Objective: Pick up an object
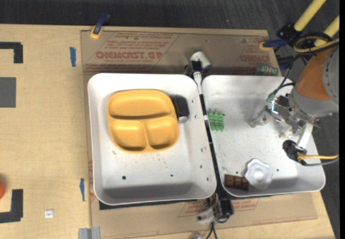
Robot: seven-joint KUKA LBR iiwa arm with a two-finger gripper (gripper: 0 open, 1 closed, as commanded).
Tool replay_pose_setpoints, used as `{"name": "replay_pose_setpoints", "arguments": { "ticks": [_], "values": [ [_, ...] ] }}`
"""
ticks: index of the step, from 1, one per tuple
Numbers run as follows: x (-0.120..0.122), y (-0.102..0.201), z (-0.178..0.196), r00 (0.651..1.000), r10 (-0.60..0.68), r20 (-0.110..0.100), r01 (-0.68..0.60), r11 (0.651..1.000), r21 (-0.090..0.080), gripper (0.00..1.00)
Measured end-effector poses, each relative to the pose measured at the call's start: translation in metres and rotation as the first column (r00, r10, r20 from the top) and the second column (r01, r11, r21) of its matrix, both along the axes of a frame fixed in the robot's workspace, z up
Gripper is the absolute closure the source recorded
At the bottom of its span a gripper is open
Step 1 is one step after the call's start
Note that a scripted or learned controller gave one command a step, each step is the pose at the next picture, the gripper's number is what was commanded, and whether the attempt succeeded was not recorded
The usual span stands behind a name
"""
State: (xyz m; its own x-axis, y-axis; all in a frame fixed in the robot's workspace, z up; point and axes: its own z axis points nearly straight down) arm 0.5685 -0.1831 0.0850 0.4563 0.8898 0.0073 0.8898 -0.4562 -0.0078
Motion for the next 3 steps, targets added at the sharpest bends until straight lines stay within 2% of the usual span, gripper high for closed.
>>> {"name": "replay_pose_setpoints", "arguments": {
  "ticks": [1,2,3],
  "values": [
    [0.032,0.016,0.0,0.998,0.066,0.004,-0.066,0.998,-0.011,0.0],
    [0.048,0.014,0.0,0.995,0.097,0.005,-0.097,0.995,-0.011,0.0],
    [-0.058,0.027,0.0,0.933,0.359,0.004,-0.359,0.933,-0.01,0.0]
  ]
}}
